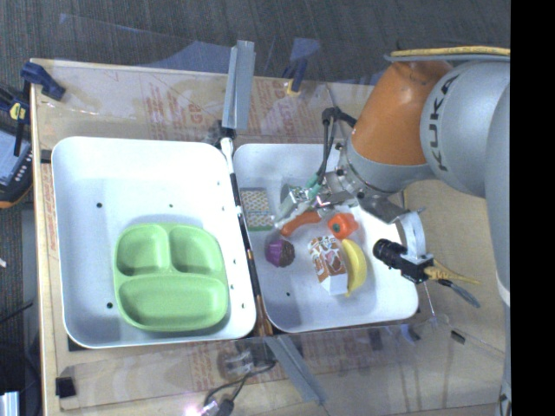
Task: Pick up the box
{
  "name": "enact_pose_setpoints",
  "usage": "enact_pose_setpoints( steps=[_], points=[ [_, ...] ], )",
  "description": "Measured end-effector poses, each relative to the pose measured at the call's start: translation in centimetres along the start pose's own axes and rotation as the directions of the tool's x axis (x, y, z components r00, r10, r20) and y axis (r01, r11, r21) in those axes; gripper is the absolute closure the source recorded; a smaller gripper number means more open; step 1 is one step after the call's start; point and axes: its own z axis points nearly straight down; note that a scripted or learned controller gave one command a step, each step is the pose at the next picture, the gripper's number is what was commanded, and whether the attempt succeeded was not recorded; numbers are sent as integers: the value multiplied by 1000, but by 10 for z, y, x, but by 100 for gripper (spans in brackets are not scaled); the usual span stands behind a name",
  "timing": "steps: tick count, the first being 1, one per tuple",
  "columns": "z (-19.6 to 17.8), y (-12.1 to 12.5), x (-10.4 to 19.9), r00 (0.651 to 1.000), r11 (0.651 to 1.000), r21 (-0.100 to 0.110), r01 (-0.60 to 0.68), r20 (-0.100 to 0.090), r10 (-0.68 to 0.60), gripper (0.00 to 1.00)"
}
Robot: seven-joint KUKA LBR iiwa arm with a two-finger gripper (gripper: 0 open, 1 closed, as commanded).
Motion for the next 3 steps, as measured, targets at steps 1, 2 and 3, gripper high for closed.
enact_pose_setpoints(
  steps=[1, 2, 3],
  points=[
    [93, 47, -12, 998, 998, 1, 60, 1, -60, 0],
    [132, 54, -19, 989, 989, -10, -148, 4, 148, 0],
    [121, 56, -19, 990, 990, -12, -144, 3, 144, 100]
  ],
)
